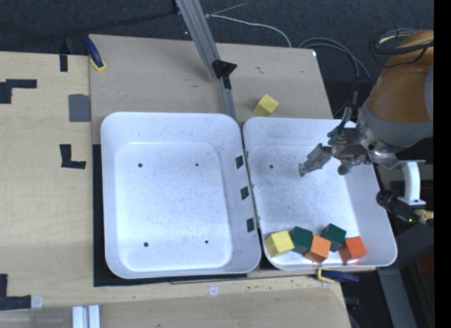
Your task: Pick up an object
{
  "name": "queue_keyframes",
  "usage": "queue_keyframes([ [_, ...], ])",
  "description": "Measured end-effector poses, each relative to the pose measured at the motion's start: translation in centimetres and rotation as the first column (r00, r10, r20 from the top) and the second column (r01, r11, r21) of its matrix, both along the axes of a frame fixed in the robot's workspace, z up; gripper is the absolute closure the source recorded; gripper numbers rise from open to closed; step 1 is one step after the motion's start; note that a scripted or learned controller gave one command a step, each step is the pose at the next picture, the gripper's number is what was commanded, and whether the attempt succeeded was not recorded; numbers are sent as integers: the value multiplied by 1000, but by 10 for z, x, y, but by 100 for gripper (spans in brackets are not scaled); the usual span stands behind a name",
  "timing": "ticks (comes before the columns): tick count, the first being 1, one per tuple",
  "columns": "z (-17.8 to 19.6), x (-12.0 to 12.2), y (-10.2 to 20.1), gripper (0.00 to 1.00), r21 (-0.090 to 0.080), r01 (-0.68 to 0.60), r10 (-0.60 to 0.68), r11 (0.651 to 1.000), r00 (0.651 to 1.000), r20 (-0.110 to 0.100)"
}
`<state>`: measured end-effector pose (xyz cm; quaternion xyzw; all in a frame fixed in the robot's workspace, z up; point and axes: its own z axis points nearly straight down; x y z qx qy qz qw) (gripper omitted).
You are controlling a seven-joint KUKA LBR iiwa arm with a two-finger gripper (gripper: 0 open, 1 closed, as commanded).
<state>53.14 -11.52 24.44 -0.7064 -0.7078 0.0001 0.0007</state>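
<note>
So the blocks are all bunched up in the lower corner of the right bin [366,199], toward the bottom right of the frame. There's a yellow block [280,241] on the left end, a dark green block [302,237] touching it, an orange block [320,247] just below and right of that, another green block [335,234] behind, and a red-orange block [353,248] on the far right end against the bin wall. They sit pretty much touching each other in a row.

The tool [315,160] is well above that cluster in the frame, over the bare middle of the same bin, pointing toward the left. Nothing is between its fingers, but honestly I can't tell if they're spread or pressed together, it's just a dark blur at that angle. The grey arm with its orange band [398,94] comes in from the right edge.

One more yellow block [266,105] lies out on the bench [155,80], just beyond the top edge of the right bin. The left bin [113,178] is right beside it.
</note>
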Motion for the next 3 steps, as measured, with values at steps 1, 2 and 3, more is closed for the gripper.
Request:
queue_keyframes([
  [1,-150,66,-12,0,-2,-1,1,1000,1000,-4],
  [2,-154,19,14,0,1,1,-1,1000,1000,-6],
  [3,-153,149,15,0,-2,-1,1,1000,1000,-17],
])
